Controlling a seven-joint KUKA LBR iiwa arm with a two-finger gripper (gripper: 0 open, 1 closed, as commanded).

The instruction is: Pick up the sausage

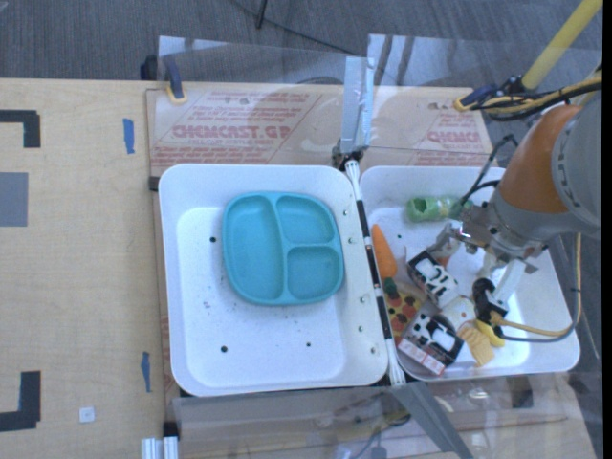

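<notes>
Two white bins sit on the wooden bench; the sausage (383, 251) lies along the right bin (559, 299) left wall, apart from the gripper (466, 273), whose fingers stand spread over clutter

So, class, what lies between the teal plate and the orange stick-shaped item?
In the camera view, only the two bins' adjoining rims lie between the teal plate and the orange item.
</notes>
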